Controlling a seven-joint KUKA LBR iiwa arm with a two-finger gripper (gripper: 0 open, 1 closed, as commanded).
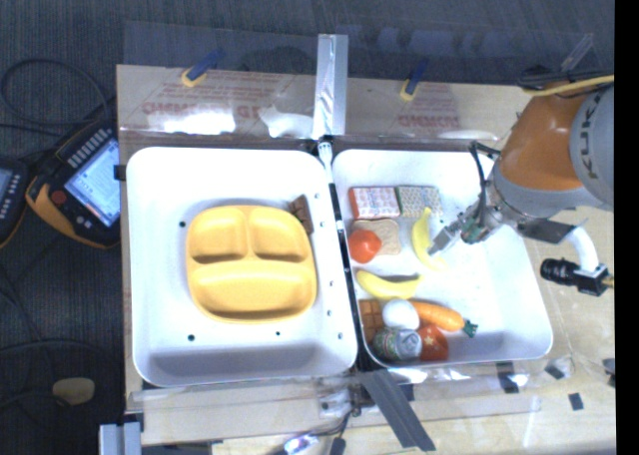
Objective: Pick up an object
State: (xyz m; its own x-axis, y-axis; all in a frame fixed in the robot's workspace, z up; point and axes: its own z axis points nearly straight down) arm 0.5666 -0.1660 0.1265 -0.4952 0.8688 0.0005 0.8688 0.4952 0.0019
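Note:
The right bin (504, 288) holds a pile of toy food along its left side: a red tomato (365, 243), a banana (387, 284), a second yellow banana-like piece (422, 233), a white egg (400, 314), a carrot (439, 316), a can (397, 345) and boxed items (375, 203). My gripper (445, 239) hangs low over the right bin, just right of the upright yellow piece, its tip close to it. I see nothing held between its parts.
The left bin (160, 323) holds a yellow divided tray (251, 261) with a small brown item (300, 211) at its upper right corner. A teach pendant (85, 189) and cables lie left of the bench. The arm's orange band (544, 149) looms over the right bin's far corner.

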